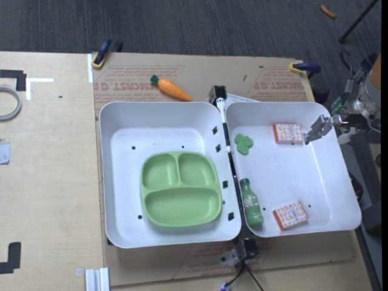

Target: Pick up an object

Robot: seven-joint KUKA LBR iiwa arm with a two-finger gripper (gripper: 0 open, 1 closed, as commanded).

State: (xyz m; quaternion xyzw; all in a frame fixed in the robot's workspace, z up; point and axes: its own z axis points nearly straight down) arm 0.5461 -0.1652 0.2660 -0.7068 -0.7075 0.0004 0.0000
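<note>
The left bin point(115, 162) holds a green divided plate point(180, 188). The right bin point(330, 180) holds two orange boxes point(287, 133) point(290, 215), a green bottle point(250, 202) and a small green toy point(243, 143). The end effector point(319, 128) hovers beside the upper box; its grip state cannot be told.

Grey metal end effector point(319, 128) with slim fingers, pale silvery wrist housing behind, thin cables (partly blurred)
</note>
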